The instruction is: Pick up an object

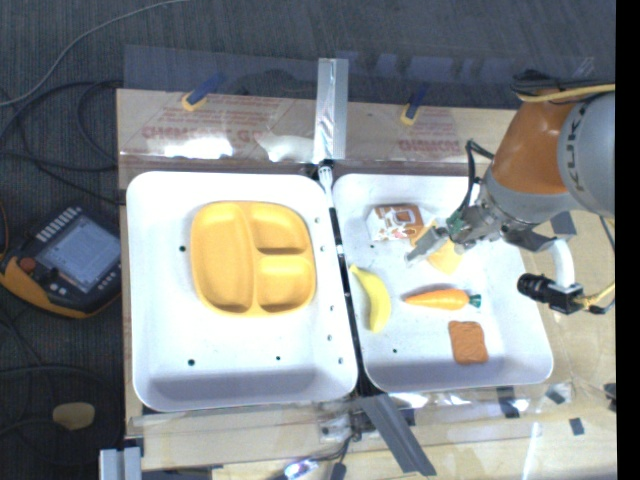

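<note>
Tool (432,244) maybe at cheese (445,258), nr waffle (394,222), carrot (437,297)

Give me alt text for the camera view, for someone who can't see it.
A grey and orange robot arm reaches from the right, its gripper low over a pale yellow piece in the right bin, among a banana, carrot, cracker and wrapped snack. The left bin holds a yellow divided tray.

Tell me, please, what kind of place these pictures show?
Probably a robotics lab test bench, not a kitchen: a KUKA arm reaches over two white bins of toy food, such as a carrot, and a teach pendant lies on carpet.
</note>
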